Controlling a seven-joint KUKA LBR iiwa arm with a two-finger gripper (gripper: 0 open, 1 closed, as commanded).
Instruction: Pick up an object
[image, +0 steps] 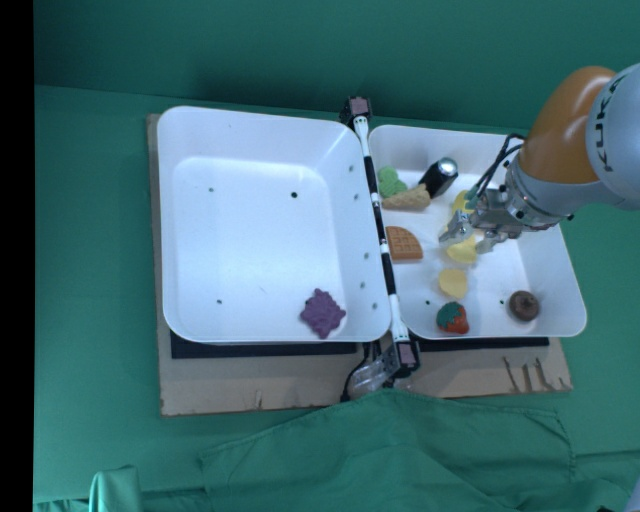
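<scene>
My gripper (468, 234) hangs over the middle of the right bin (560, 270), reaching in from the right. A yellow piece (462, 251) lies directly under its tip, touching or nearly touching it; I cannot make out whether it is gripped. Another yellow bit (459, 201) peeks out just behind the gripper. Nearby in the same bin lie a second yellow item (453, 283), an orange waffle (404, 243), a red strawberry (452, 318) and a brown donut (523, 305).
A black can (438, 177), a green piece (391, 181) and a tan wedge (407, 200) sit at the right bin's far left. The left bin (200, 150) holds a purple grape cluster (322, 313) near its front right corner. A black-and-white divider rail (378, 230) separates the bins.
</scene>
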